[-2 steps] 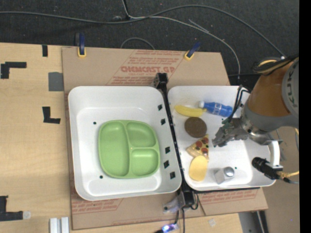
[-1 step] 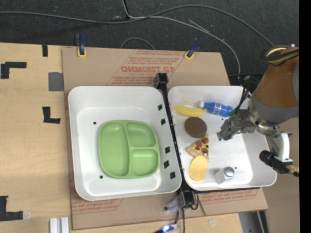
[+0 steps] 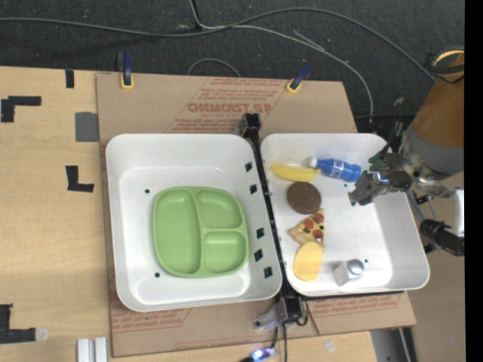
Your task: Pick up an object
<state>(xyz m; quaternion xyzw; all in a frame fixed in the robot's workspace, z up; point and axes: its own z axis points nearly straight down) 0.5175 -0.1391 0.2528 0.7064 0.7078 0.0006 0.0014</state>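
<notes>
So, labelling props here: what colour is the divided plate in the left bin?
Light green; the divided plate shows plainly in the camera view.

1. The grey arm with its orange band (image 3: 447, 108) reaches in from the right, wrist angled downward and leftward.
2. The dark two-finger gripper (image 3: 361, 192) hangs low (nothing visibly between its fingers).
</notes>
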